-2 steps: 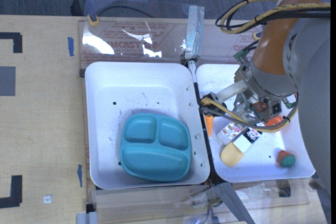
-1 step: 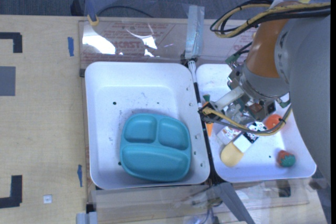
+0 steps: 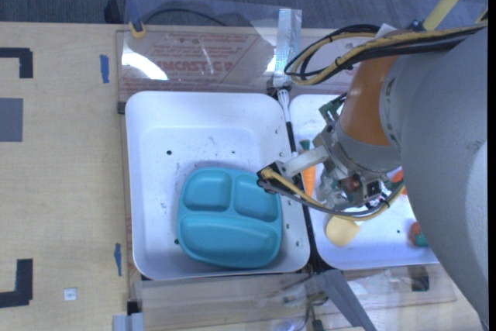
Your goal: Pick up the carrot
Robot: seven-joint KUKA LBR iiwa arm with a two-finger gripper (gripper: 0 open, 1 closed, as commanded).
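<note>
Seeing the grey arm (image 3: 438, 136) reaching in from the right and hanging low over the right bin (image 3: 376, 248); orange band (image 3: 366, 108) sitting just above the wrist, with the gripper (image 3: 341, 186) tucked underneath it and pointing down into that bin; honestly not being able to tell whether the claw is apart, together or clamped on anything, wrist and wiring hiding all of it.

Spotting the carrot (image 3: 309, 181) as a thin orange sliver in the right bin, lying right by the divider between the two bins, just beside the gripper's left side; touching or not, can't say.

Noticing a pale yellow lump (image 3: 341, 229) lying in the same bin, just in front of the gripper; also a small orange and teal bit (image 3: 416, 233) near the arm's edge.

Finding a teal divided plate (image 3: 230, 217) sitting in the left bin (image 3: 155, 136), toward its front right corner.

Yellow and black cables (image 3: 325, 58) looping over the wrist; clear plastic sheet (image 3: 201, 50) standing behind the bins; wooden bench (image 3: 54, 167) carrying a scrap of blue tape (image 3: 105, 67).
</note>
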